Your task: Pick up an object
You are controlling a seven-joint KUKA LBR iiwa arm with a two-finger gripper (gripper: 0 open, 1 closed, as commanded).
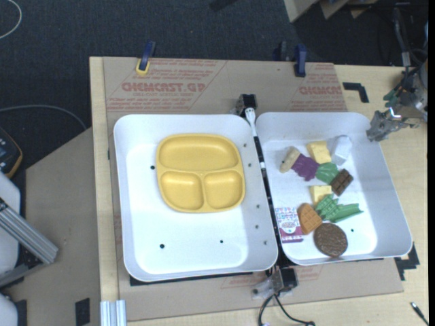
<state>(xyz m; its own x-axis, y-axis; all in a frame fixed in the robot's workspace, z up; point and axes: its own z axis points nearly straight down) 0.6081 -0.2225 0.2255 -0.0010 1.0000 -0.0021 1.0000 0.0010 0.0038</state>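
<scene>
A: What is seen in the left bin (pixel 136 202)?

B: A yellow tray (pixel 200 170) of smooth plastic is laid there, moulded into three rounded compartments.

A: And in the right bin (pixel 380 195)?

B: Small toy foods are heaped toward its left side: a purple piece (pixel 305 167), a yellow block (pixel 318 151), a ridged green piece (pixel 336 210), a round brown disc (pixel 331 240) and a printed packet (pixel 290 223) whose text is too small to be read.

A: Where is the gripper (pixel 380 129)?

B: It is seen at the right bin's far right corner, well apart from the pile. Nothing is seen in it, and whether it is spread or closed cannot be told.

A: Any writing?

B: "CHEMCAST GP" is printed in red on the board (pixel 204 80) under the bins.
</scene>
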